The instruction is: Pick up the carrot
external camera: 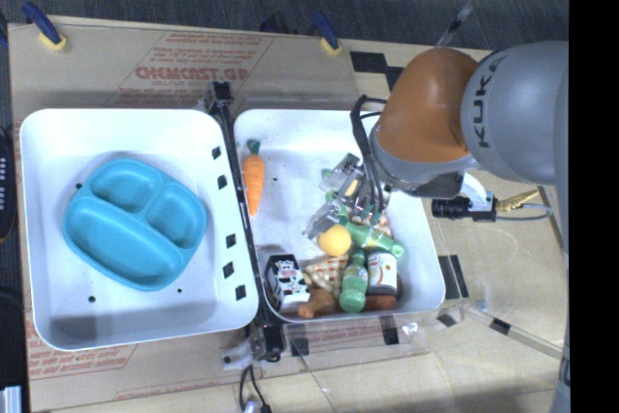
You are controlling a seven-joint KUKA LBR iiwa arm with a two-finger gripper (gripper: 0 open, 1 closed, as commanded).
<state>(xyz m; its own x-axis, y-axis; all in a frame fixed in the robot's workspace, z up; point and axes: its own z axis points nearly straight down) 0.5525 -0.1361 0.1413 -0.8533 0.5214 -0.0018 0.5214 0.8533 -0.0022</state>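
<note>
Carrot (253, 183) was my target, and it lay in the right-hand bin (290, 132), tight against that bin's left wall, its long axis running almost straight up and down the view with the green top at the far end and the orange tip pointing toward the near edge. My hand (350, 195) hung over the middle of the same bin, so the carrot sat off to the view's left of it, with bare white floor between us and nothing touching. I judged that the move ahead was a sideways reach toward that wall, and that the wall might crowd whichever finger went down on that side. Whether my hand was spread or pressed together I could not tell; its clear parts blurred into the clutter beneath. That clutter, a yellow ball (336, 241), a green bottle (354, 283) and a dark jar (381, 273), was heaped at the near end of the bin, half overlapping. In the left bin (58, 135) rested a blue divided plate (135, 221), well apart from all this.
</note>
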